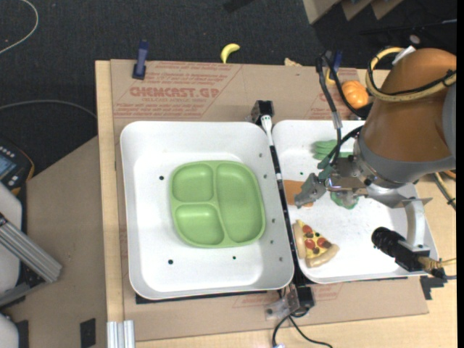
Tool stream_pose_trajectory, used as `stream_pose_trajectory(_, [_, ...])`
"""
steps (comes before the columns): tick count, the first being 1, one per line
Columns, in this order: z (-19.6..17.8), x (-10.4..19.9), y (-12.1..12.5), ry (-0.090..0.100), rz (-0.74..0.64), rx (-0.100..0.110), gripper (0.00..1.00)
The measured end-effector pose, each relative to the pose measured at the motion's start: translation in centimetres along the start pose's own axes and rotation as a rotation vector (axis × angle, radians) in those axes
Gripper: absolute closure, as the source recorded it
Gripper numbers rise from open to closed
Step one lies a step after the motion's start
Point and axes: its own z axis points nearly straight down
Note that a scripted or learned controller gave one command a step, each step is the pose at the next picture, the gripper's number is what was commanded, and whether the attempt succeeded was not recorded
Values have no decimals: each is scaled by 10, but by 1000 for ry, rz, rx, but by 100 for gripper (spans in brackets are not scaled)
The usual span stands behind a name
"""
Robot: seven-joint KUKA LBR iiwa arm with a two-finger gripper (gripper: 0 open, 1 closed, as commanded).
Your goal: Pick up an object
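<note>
Orange band of the arm (413, 100) stands nearest the lens, leaning over the right bin (348, 275) from the right side. Below it the gripper (313, 191) sits low over the left half of that bin, close to the dividing rim. Whether the gripper is apart or together: cannot tell, since the wrist hides too much of it. Nothing is visibly held.

Candidates, from the gripper outward:
- brown-orange piece (291, 191), just beside the gripper tip on its left, close to the bin wall.
- small green piece (346, 199), partly under the wrist.
- leafy green toy (326, 149), near, toward the far wall.
- pizza slice (315, 242), near, toward the front wall, lying flat.
- left bin (145, 216) holds one green divided plate (217, 203), well apart from the gripper.

Judgement: the step in hand is the approach or descent onto the brown-orange piece, with the grasp not yet confirmed.

To do it well: centre the gripper over the piece, not beside it, and straddle its narrow side. Mind the bin wall on the left, as a descent too close to it could jam or push the piece into the corner. Close fully before lifting, then lift straight up. The piece looks thin and flat, so it could slip out.
</note>
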Motion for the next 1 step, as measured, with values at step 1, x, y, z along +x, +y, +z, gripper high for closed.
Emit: stream_pose_trajectory(1, [-41, 59, 2, -2, 2, -8, 0])
